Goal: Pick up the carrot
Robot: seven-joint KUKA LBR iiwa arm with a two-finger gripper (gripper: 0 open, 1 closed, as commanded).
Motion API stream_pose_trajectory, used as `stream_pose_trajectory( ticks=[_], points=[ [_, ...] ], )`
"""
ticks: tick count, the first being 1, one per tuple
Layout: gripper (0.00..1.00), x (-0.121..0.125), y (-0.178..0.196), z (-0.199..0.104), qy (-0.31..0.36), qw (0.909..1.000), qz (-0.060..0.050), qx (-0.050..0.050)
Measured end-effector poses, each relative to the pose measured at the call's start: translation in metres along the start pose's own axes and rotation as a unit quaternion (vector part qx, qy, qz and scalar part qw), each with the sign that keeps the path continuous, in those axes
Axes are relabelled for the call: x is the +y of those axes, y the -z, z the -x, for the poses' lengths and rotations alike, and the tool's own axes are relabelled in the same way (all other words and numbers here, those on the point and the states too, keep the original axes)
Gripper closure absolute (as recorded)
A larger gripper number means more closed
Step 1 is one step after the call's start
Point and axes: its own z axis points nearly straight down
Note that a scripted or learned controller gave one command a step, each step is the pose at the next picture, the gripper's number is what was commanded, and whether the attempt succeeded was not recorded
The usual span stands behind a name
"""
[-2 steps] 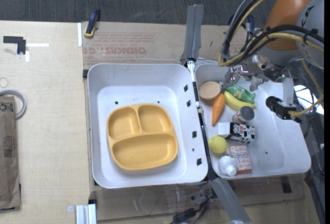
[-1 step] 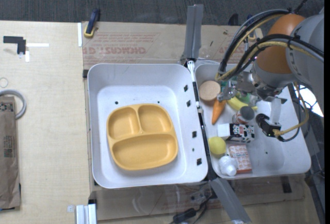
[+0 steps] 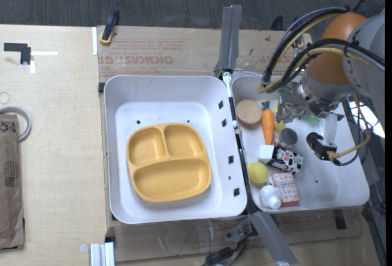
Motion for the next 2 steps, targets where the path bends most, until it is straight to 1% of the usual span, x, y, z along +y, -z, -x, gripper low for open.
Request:
stream_pose_trajectory(
  ticks=[1,2],
  points=[
    [0.0,0.0,0.0,0.0,0.0,1.0,0.0,0.0],
    [0.0,-0.016,-0.031,-0.003,-0.018,0.9998,-0.011,0.0]
  ],
)
